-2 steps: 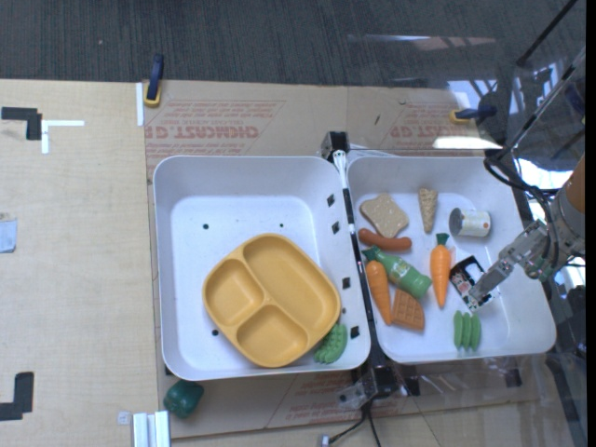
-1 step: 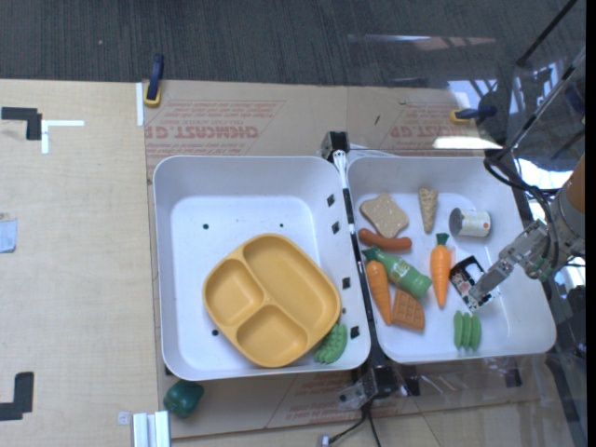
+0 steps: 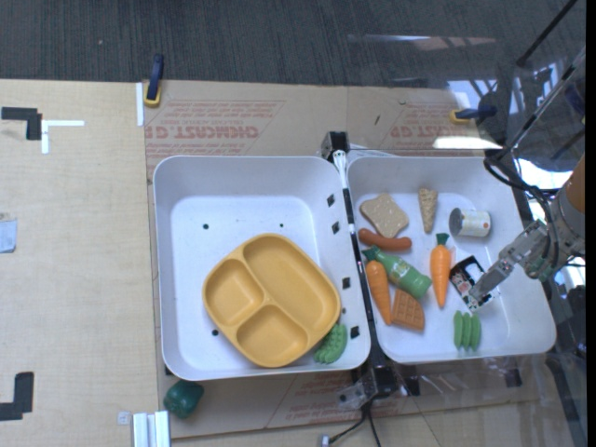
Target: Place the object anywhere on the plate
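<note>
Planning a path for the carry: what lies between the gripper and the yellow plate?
In the camera view, between the gripper and the yellow plate lie two carrots, a green bottle, a waffle and the bin walls.

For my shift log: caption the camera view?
Gripper low in the right bin among toy food; yellow plate waits in the left bin.

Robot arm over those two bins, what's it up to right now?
The arm's pincer is low in the right bin, beside a small black-and-white packet among toy foods: carrots, a hot dog, toast, a waffle, a green bottle. Whether it grips anything is unclear. The yellow plate sits in the left bin, with a green item at its edge and nothing on it yet.
</note>
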`<state>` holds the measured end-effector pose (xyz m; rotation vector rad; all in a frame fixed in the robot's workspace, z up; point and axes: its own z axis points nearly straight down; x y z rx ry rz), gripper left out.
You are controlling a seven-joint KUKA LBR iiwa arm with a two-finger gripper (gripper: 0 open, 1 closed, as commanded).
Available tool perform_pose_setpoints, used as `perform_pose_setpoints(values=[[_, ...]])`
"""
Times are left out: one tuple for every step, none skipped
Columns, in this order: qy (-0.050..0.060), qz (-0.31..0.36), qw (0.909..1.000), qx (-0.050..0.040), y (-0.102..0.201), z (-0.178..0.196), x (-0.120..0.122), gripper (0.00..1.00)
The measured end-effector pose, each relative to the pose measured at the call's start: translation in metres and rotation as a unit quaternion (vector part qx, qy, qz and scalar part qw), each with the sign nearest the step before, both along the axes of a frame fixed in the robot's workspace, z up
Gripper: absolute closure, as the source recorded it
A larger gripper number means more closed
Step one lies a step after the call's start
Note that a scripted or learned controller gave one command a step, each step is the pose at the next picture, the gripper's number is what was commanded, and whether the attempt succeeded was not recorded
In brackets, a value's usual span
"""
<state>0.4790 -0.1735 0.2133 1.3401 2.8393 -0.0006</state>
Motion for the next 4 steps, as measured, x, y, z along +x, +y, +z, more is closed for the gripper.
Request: perform_pose_setpoints(values=[[0.000,0.000,1.0000,0.0000,0.0000,0.0000,0.0000,0.00],[0.000,0.000,1.0000,0.0000,0.0000,0.0000,0.0000,0.00],[0.000,0.000,1.0000,0.0000,0.0000,0.0000,0.0000,0.00],[0.000,0.000,1.0000,0.0000,0.0000,0.0000,0.0000,0.00]])
